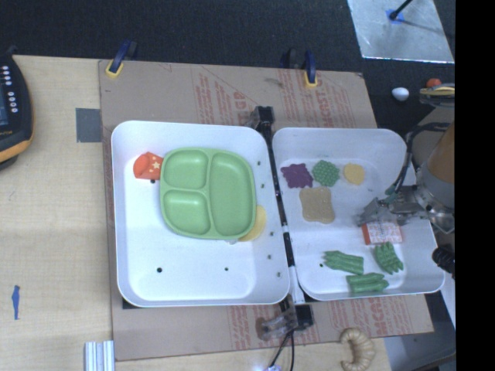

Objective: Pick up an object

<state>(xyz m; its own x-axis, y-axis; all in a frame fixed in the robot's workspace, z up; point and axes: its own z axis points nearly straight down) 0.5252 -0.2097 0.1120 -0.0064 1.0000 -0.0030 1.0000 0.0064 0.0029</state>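
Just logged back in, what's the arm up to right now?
The arm reaches into the right bin from the right, with its gripper low over a small red-and-white item near that bin's right side. Nothing is clearly between its fingers, so no pick yet. Around it lie loose toy foods: a purple piece, a green round piece, a yellow piece, a tan slice and green pieces along the front. The left bin holds a green divided plate.

Pale wooden bench [54, 230] under brown cardboard sheet [232, 91], dark floor [193, 14] beyond.
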